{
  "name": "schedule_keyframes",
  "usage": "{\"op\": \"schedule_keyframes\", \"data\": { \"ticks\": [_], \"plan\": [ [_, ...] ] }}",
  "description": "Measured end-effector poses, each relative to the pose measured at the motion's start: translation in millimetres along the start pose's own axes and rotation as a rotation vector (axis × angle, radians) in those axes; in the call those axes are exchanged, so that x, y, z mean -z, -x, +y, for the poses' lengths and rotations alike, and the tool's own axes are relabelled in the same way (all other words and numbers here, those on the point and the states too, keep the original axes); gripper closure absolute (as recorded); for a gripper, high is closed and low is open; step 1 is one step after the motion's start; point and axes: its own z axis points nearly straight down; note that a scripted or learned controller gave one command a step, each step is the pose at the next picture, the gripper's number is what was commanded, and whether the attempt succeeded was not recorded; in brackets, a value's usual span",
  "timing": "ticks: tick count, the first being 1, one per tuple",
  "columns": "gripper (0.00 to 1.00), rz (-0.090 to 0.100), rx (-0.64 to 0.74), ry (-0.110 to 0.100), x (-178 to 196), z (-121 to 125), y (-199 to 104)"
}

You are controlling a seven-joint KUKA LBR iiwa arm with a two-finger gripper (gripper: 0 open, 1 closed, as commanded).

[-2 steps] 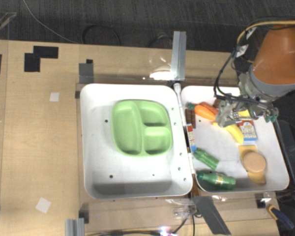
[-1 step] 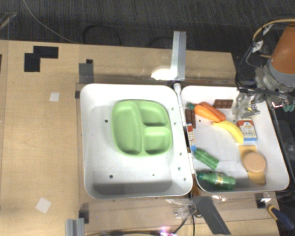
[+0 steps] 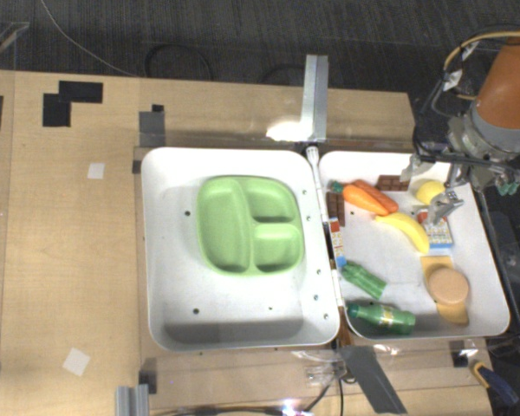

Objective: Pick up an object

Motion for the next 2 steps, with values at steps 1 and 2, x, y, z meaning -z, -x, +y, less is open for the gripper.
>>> {"op": "schedule_keyframes", "data": {
  "ticks": [1,2],
  "plan": [
    [0.00,-0.004,0.018,-0.002,-108.6,5.4,-25.3],
    [0.00,-0.005,-0.182,0.001,-110.4,80.3,-21.5]
  ]
}}
